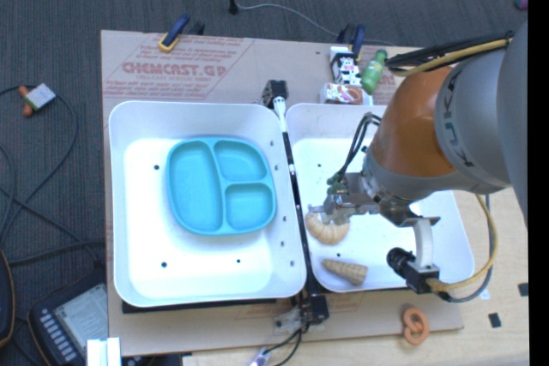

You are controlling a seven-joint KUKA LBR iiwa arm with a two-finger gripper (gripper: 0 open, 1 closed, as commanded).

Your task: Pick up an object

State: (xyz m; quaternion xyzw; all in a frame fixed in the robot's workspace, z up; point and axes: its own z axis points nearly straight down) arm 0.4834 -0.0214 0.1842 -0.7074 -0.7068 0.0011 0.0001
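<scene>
A tan croissant [327, 227] lies in the right bin [382, 126] directly under the hand [336, 207], whose grip state I cannot tell, a cone-shaped pastry [346, 271] nearer the camera, the blue divided plate [220, 185] in the left bin [129, 210].

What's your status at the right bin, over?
Gripper low in right bin, directly over croissant; grasp not confirmed. Cone-shaped pastry loose near front wall. Blue divided plate in left bin, clear of the work.
</scene>
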